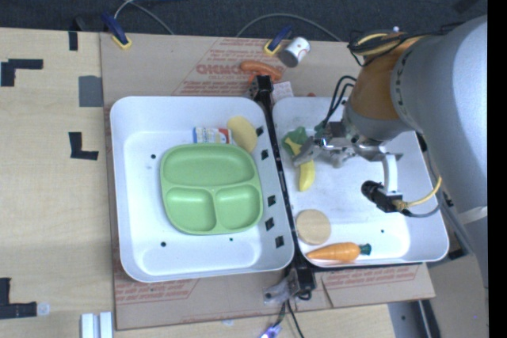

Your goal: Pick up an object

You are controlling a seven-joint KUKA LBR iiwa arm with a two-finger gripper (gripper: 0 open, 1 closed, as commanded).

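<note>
Over the right bin (pixel 412 245), near its left wall, the jaws (pixel 329 148) of the grey arm are seen low among the toys. Whether the jaws are released or clenched cannot be told, because the tips are too small and blurred. Nothing is clearly seen between them.

Just beside the jaws, on their left, a green toy (pixel 295 142) is found. A little below it, a yellow banana (pixel 306 175) is laid on the bin floor. The banana is the nearest easy thing, and it lies down and to the left of the jaws. Its long side runs almost up and down in the camera view, so it would best be pinched across its thin middle.

Farther down, a round tan cookie (pixel 313 225) and an orange carrot (pixel 336 252) are seen, well apart from the jaws. The carrot is laid sideways along the bottom wall.

A green plate (pixel 211 187) is set in the left bin (pixel 127 170), with a yellow lemon (pixel 243 132) and a small carton (pixel 211 135) near it.
</note>
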